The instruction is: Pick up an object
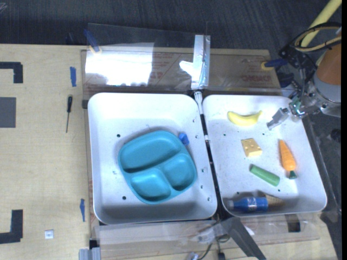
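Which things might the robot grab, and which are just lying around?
For the job (in the right bin, near the hand):
banana
cheese block
carrot
green piece
blue bottle

Just lying about:
blue divided plate in the left bin
screwdriver on the bench

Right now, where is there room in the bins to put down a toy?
Left bin: bare floor along the back and left of the blue tray. Right bin: a bare patch between the cheese and the blue bottle. It is crowded around the carrot and green piece.
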